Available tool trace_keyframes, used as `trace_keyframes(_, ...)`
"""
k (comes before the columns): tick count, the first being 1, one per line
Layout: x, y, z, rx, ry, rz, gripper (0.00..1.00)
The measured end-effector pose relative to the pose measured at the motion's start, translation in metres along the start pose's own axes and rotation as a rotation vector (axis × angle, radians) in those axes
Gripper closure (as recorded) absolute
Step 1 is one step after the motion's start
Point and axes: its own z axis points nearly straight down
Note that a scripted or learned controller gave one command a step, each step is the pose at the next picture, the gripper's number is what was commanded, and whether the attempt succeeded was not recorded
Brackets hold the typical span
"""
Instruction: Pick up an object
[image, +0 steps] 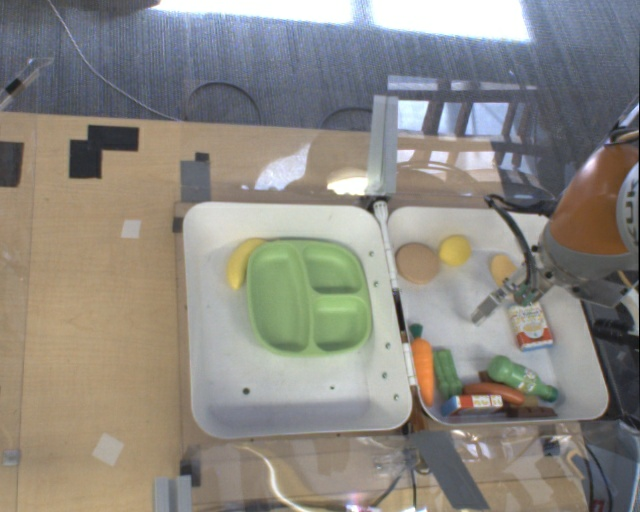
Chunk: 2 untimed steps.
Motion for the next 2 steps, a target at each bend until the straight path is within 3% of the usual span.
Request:
trace_keyframes(1, 0.008, -0.051, 0.007, -0.004, -0.003, -0.011, 0.00)
trace_keyframes(2, 0.005, -0.046, -0.008, -0.014, -0.016, -0.019, 1.00)
